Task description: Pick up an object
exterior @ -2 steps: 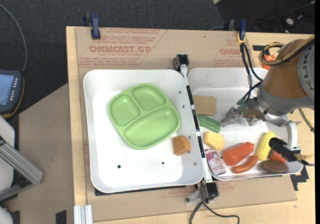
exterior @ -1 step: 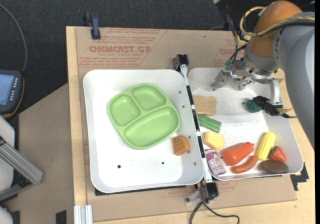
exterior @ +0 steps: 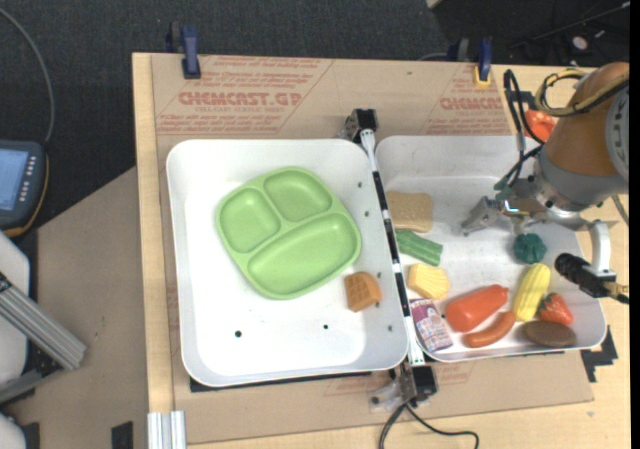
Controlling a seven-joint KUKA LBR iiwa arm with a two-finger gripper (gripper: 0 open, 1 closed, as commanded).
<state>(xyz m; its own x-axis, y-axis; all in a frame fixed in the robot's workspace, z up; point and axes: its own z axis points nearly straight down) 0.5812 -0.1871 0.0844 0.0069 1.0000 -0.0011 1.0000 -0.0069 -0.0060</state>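
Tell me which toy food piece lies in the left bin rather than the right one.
The small orange-brown bread-like chunk, lying beside the green three-compartment plate in the left white bin. All the other food pieces lie in the right white bin.

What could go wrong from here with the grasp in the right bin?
1. The toys are packed tightly: the corn lies against the orange pepper and sausage, so a grasp may nudge neighbours or catch two.
2. The gripper is over bare bin floor, apart from the teal toy; closing there would likely grab nothing.

"CHEMCAST GP" on brown board [exterior: 240, 97]
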